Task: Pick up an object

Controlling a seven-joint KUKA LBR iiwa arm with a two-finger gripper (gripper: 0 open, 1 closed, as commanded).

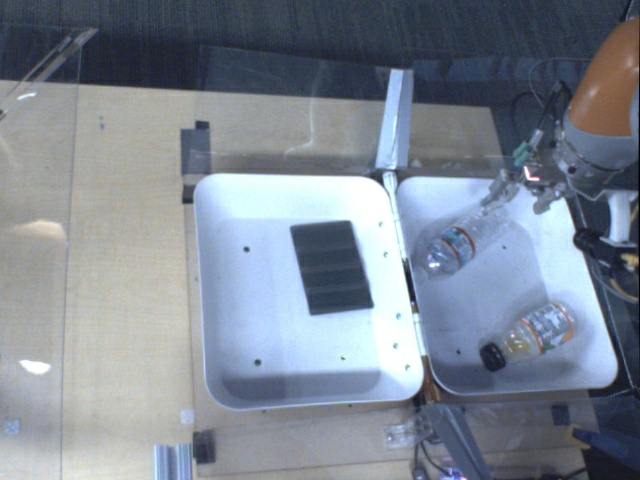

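- Beside the gripper (523, 180), down-left, a clear bottle (462, 241) lies tilted in the right bin (590, 373).
- Finger state cannot be told.
- Farther below, a black-capped bottle (530, 335) lies.

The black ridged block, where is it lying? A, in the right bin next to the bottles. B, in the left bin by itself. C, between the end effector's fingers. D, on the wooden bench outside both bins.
B: the black ridged block lies flat near the middle of the left bin, while both bottles lie in the right bin.
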